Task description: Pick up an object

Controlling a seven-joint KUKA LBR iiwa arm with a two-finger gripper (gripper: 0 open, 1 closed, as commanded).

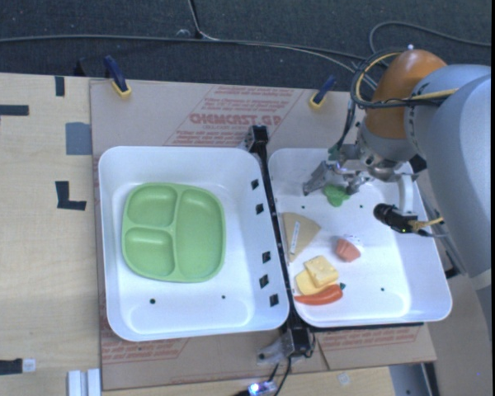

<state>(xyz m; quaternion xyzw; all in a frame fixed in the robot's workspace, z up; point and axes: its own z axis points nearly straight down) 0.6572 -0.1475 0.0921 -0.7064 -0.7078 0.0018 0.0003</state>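
A small green object (337,195) is pinched by the tool (338,188) in the right bin (421,304); lifting is judged next.

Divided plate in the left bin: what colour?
Light green plate, clearest in the camera view.

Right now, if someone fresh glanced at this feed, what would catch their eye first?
Probably the pale green three-compartment plastic plate lying alone in the left white bin. Next, the grey arm's gripper low in the right white bin, with a small green object at its tip, and the toy foods clustered near the divider, among them a red chilli pepper.
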